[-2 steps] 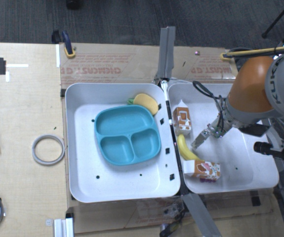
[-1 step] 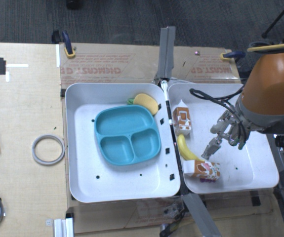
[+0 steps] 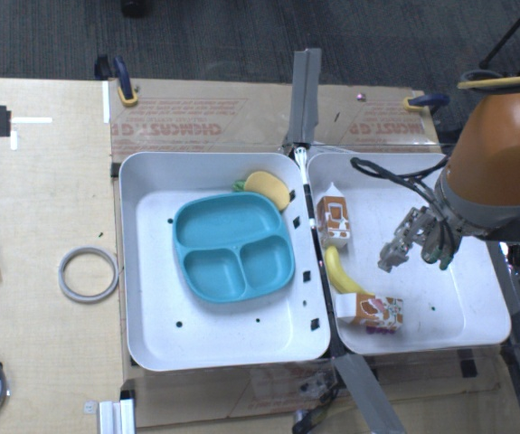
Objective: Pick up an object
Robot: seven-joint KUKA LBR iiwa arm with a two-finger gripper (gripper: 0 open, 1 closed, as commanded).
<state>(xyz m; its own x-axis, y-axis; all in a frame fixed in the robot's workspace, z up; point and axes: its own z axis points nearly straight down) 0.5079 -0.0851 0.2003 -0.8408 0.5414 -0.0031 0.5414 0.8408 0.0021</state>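
- The gripper [image 3: 402,247] is hovering over the right bin [image 3: 477,328], right of centre in the frame; whether it is wide or narrow cannot be told, and nothing is showing in it.
- Candidates are lying left of it: a banana [image 3: 339,274], an upper carton [image 3: 334,220] and a lower carton [image 3: 379,312].
- Step in hand, as judged: approach. Next, the gripper needs centring over one object, then lowering.

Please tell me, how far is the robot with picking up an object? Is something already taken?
Nothing looks picked up yet. The banana and two small cartons lie on the floor of the right bin; the blue tray and a yellow item sit in the left bin. In hand: the pincer hangs over the right bin, right of the banana, nothing visible in it. Left: descend, grasp, lift.
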